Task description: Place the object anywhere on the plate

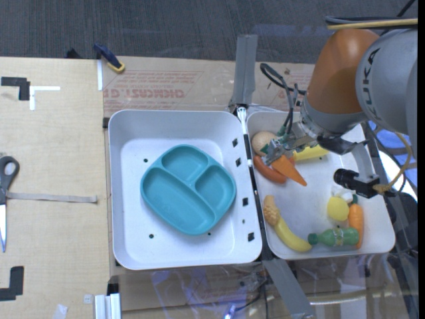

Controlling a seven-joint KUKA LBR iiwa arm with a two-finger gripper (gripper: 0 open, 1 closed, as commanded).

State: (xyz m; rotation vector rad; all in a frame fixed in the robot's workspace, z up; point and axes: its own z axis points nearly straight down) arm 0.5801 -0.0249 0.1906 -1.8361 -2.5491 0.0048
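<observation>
Two white bins; one blue plate; two carrots.

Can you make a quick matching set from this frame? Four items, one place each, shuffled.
Items:
1. teal divided plate
2. toy banana
3. scissors
4. toy carrot

Places:
A. near side of the right bin
B. bench, far left edge of the view
C. left bin
D. far side of the right bin, just below the gripper

Pairs: 1-C, 2-A, 3-B, 4-D
</observation>
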